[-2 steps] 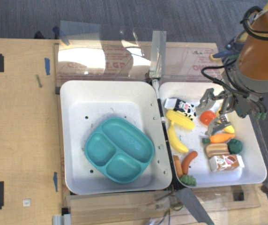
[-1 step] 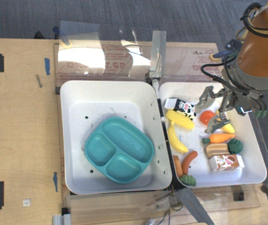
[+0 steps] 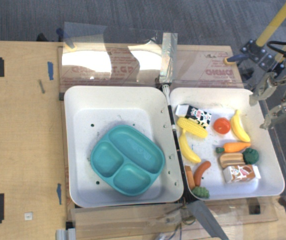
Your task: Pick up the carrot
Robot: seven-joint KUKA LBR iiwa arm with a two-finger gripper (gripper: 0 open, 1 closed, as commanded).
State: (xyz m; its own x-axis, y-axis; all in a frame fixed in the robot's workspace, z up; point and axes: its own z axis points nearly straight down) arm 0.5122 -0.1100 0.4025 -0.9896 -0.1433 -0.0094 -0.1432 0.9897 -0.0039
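The carrot (image 3: 234,147) is a short orange piece with a green stub at its left end. It lies flat in the right bin (image 3: 272,184), right of centre. A red tomato (image 3: 222,126) sits just above it and a hot dog bun (image 3: 231,159) just below it. A dark green broccoli (image 3: 251,155) touches its right tip. A yellow banana (image 3: 240,126) curves above and to its right.
The right bin also holds a corn cob (image 3: 192,127), a cow-pattern carton (image 3: 199,115), a second banana (image 3: 189,149), a sausage (image 3: 201,170), a thin orange piece (image 3: 188,176) and a juice box (image 3: 241,174). A teal divided plate (image 3: 127,159) lies in the left bin (image 3: 78,134).
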